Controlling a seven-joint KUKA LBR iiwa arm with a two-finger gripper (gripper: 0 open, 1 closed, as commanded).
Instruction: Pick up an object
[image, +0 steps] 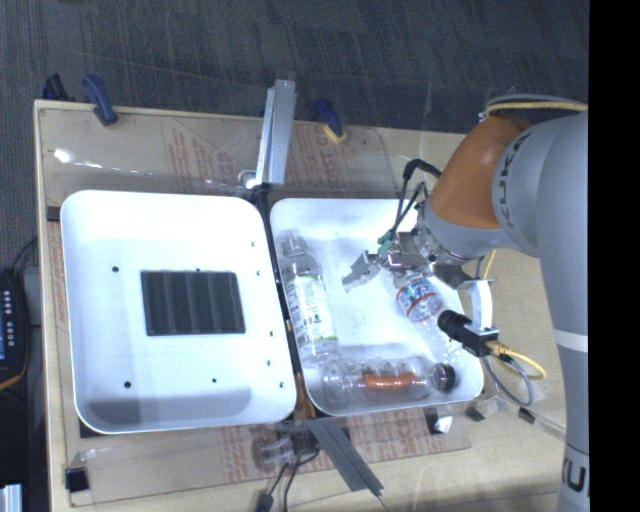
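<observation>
- The gripper (362, 270) hangs over the right bin (330, 222), toward its far edge and near the middle of its width; its pale fingers (356, 272) stand slightly apart with nothing between them.
- A clear bottle with a green-and-white label (305, 297) lies along the right bin's left wall, its long axis running from far edge to near edge, the cap end toward the far edge.
- A second clear bottle with an orange piece inside (385, 379) lies along the bin's near wall, long axis left to right, its dark cap toward the near right corner.
- A smaller bottle with a red-and-blue label (420, 300) lies tilted by the right wall, just beside the wrist.
- The left bin (100, 230) carries a dark ribbed rectangle (192, 302) at its centre.
</observation>
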